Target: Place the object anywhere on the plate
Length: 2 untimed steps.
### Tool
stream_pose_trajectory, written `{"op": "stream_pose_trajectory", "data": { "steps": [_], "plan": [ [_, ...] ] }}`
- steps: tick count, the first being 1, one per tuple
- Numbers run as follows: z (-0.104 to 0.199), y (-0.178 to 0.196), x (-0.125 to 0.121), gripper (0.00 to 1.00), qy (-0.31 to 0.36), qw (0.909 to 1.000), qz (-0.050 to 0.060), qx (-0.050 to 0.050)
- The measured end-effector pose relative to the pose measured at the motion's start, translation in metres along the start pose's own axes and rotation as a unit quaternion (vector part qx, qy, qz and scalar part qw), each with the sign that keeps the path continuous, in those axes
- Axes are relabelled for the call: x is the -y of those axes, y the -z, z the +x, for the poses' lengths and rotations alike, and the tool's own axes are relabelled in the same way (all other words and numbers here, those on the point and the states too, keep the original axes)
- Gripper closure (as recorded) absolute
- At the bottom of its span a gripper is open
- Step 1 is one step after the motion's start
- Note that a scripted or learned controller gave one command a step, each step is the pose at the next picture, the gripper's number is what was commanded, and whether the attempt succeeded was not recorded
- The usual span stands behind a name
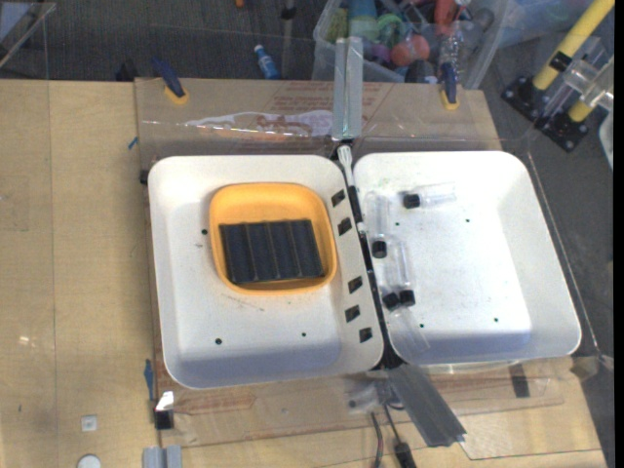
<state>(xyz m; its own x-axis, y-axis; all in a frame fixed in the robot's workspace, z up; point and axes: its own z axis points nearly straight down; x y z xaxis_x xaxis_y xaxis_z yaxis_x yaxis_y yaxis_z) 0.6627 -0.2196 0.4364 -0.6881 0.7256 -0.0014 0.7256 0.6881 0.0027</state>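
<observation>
Showing two white bins (185, 344) side by side, one orange plate (272, 196) lying in the left, carrying one dark ridged block (271, 251).

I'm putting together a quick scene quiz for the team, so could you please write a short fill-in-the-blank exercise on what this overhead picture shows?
1. The orange plate sits in the ____ bin of the two white bins.
2. The dark ribbed object lies on the ____.
3. The colour of the ribbed object is ____.
4. The clear plastic pieces with black caps lie in the ____ bin.

Missing words: left; plate; black; right
</observation>
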Motion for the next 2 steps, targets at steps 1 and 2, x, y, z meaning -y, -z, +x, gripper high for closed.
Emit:
{"op": "stream_pose_trajectory", "data": {
  "steps": [1,2],
  "plan": [
    [-0.0022,0.0002,-0.0005,1.00,0.162,0.9868,0.000,0.001],
    [0.0024,0.0005,0.0034,1.00,0.166,0.9862,-0.001,0.000]
  ]
}}
